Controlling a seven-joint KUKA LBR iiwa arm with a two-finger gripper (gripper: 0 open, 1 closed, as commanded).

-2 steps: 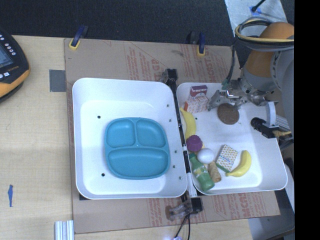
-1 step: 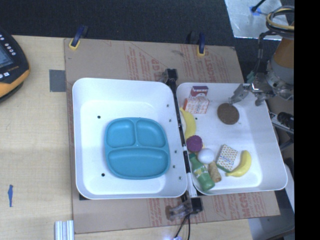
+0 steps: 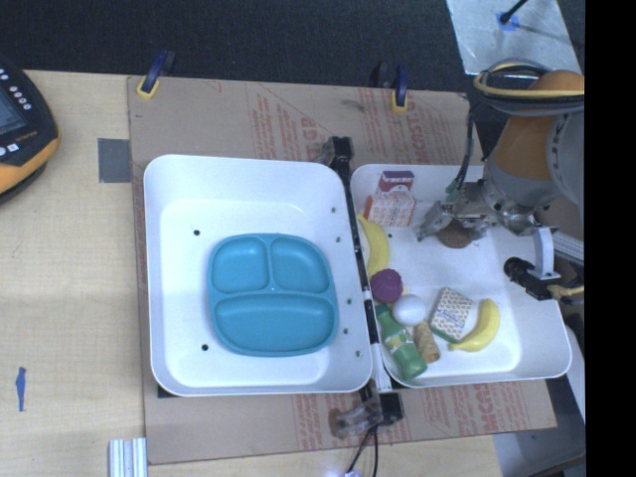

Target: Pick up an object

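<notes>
My gripper (image 3: 454,225) hangs over the back of the right bin (image 3: 537,366), reaching in from the right, and stands open. Just below its tips lies a small brown round object (image 3: 456,238), which is on the bin floor and not held. Further objects in this bin are a red and white carton (image 3: 391,202), a yellow banana (image 3: 377,246) along the left wall, a purple ball (image 3: 386,285), a white egg (image 3: 408,311), a patterned small box (image 3: 452,314), a second banana (image 3: 481,329) and a green packet (image 3: 402,352).
The left bin (image 3: 169,266) holds a blue divided plate (image 3: 271,293). A black cable fitting (image 3: 532,276) sits at the right bin's right rim. A yellow and black handset (image 3: 20,127) lies at the far left of the bench.
</notes>
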